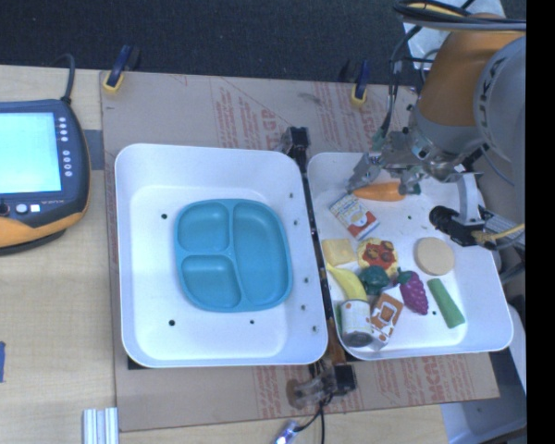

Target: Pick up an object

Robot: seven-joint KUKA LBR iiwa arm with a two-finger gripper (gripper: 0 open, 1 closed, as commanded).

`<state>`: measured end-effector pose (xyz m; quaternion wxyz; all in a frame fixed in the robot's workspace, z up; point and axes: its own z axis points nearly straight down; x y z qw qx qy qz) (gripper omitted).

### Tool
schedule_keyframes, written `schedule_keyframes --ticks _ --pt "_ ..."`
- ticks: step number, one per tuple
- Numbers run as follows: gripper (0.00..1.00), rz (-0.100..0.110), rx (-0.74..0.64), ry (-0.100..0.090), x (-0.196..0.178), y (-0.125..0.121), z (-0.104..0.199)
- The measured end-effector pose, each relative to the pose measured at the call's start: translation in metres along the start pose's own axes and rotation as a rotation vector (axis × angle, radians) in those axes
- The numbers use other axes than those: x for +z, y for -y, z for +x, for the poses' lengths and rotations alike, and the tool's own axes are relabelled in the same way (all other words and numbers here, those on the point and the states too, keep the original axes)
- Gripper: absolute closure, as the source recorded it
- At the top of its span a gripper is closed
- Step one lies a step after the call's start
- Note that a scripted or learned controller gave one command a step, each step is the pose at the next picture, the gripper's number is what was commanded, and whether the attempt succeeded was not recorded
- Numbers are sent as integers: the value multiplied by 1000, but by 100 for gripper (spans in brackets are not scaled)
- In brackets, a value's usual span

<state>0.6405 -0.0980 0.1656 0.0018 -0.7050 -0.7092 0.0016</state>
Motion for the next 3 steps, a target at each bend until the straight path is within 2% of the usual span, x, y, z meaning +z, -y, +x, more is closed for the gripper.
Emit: schedule_keyframes --ticks 1,2,3 --pt "0 1 -1 1 46 2 4" --pt "0 0 2 1 73 81 -16" --pt "0 -5 3 3 -44 39 -89"
